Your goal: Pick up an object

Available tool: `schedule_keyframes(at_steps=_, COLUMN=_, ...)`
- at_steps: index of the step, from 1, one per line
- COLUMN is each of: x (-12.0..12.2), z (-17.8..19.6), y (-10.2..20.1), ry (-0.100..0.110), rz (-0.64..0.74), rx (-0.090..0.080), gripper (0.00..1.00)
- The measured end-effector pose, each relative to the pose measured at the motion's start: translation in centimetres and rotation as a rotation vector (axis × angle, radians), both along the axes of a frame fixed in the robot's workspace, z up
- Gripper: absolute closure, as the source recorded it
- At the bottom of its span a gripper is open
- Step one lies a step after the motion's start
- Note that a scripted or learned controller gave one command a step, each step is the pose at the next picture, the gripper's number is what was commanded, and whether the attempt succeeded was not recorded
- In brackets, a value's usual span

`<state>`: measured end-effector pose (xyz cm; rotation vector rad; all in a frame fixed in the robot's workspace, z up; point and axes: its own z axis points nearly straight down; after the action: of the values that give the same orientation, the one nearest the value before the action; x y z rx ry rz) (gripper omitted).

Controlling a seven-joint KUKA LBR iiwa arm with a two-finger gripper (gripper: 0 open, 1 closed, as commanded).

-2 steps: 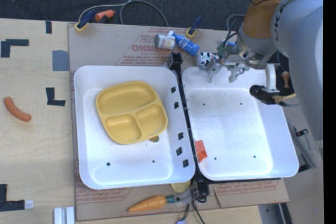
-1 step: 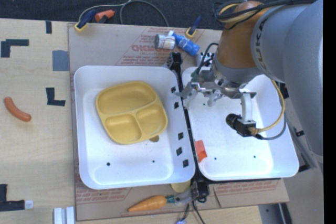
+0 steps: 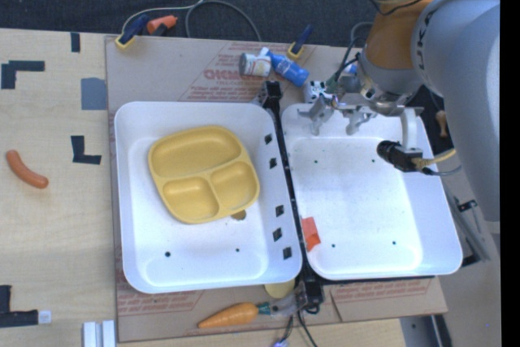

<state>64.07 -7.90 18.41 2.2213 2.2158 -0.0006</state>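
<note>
A wooden table [image 3: 49, 256] seen from above carries a brown cardboard sheet [image 3: 211, 77], printed with faint red lettering too blurred to read. On the cardboard sit two shallow white bins side by side; the left bin [image 3: 138, 256] serves as the landmark here. Inside the left bin, toward its upper middle, lies a yellow divided plate [image 3: 203, 172] with three compartments, tilted slightly. Directly right of the left bin, touching along a black divider, is the right bin [image 3: 366, 215]. A grey robot arm [image 3: 463, 69] with an orange band reaches in from the far right, and its claw [image 3: 336, 118] hangs over the right bin's upper rim, its two fingers spread apart with nothing between them. Above the left bin's upper right corner lies a small blue and white bottle [image 3: 272, 65], its label unreadable. Below the left bin rests a toy carrot [image 3: 229, 315]. Well left of the left bin lies an orange toy sausage [image 3: 27, 169].
</note>
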Motion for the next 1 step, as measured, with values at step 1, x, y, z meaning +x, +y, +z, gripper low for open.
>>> schedule_keyframes(at_steps=1, x=-4.37, z=-0.02, y=8.43, ry=0.006, rz=0.01, rx=0.006, gripper=0.0)
